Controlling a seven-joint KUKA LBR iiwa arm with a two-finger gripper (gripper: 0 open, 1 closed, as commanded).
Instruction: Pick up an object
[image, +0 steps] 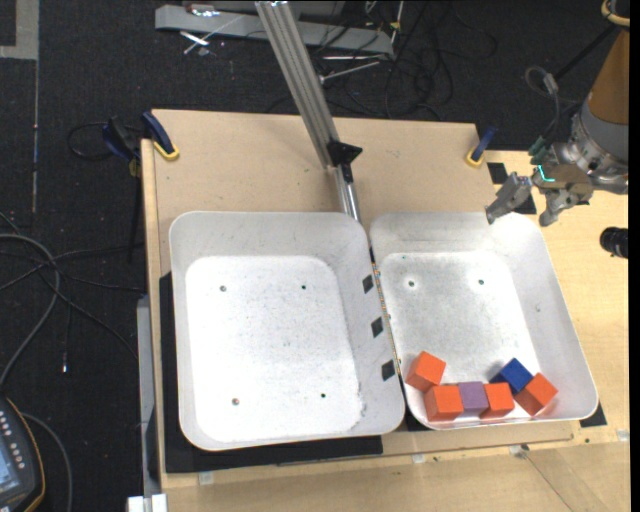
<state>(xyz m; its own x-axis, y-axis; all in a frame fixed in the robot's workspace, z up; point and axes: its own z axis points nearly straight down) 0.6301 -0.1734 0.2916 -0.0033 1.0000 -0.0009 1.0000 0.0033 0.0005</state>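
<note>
Blocks (480, 392) are clustered at the right bin's (560, 300) near edge; the pincer (529, 200) is spread open, empty, above its far corner.

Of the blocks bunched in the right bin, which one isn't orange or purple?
The blue block, sitting behind the row's right end, between two orange blocks. It is the only blue one in the right bin.
</note>
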